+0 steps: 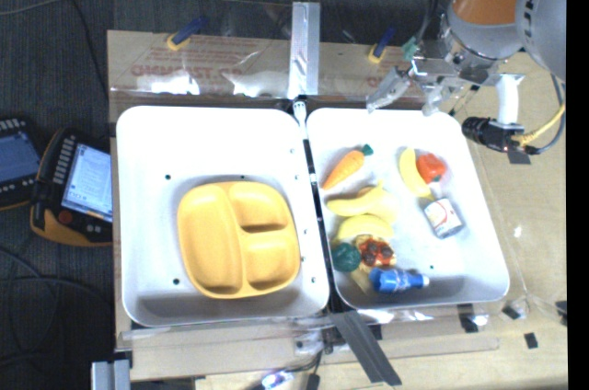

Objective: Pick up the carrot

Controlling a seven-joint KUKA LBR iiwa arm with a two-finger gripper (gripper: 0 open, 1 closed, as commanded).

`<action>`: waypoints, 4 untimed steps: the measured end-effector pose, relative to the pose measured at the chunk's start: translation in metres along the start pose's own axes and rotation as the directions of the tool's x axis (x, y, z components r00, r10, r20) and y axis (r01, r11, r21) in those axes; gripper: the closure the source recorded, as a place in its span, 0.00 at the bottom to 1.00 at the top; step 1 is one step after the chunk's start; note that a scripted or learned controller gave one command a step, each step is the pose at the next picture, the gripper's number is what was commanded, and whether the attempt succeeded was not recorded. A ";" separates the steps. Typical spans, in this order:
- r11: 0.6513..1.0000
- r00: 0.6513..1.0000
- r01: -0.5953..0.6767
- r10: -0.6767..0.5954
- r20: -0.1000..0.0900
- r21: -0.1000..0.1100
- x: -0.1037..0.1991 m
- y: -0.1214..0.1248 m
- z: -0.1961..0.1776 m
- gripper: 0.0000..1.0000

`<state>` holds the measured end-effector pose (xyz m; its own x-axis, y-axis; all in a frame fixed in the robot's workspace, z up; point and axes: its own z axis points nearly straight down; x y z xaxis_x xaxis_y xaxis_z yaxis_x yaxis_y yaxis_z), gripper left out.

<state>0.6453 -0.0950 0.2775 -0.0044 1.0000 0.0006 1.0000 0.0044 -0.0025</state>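
Note:
The carrot [344,166] is orange with a green top and lies tilted in the upper left of the right bin [479,223], close to the divider. My gripper [405,99] hangs above the back rim of that bin, up and to the right of the carrot and well apart from it. Its two fingers [380,95] are spread and it is open, with nothing between them.
Below the carrot lie a banana [355,201], a teal item [347,258] and a blue bottle [398,280]. To its right are a yellow-and-red fruit piece [421,168] and a small can [443,217]. The left bin [147,149] holds a yellow divided plate [241,238].

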 end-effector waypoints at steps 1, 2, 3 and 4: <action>0.997 0.997 0.073 -0.073 0.000 0.001 0.024 -0.035 0.095 0.00; 0.986 0.986 0.165 -0.165 0.000 -0.001 -0.025 -0.010 0.185 0.00; 0.986 0.986 0.166 -0.166 -0.002 -0.002 -0.025 -0.010 0.176 1.00; 0.953 0.953 -0.304 0.304 0.001 0.001 0.032 -0.032 0.095 1.00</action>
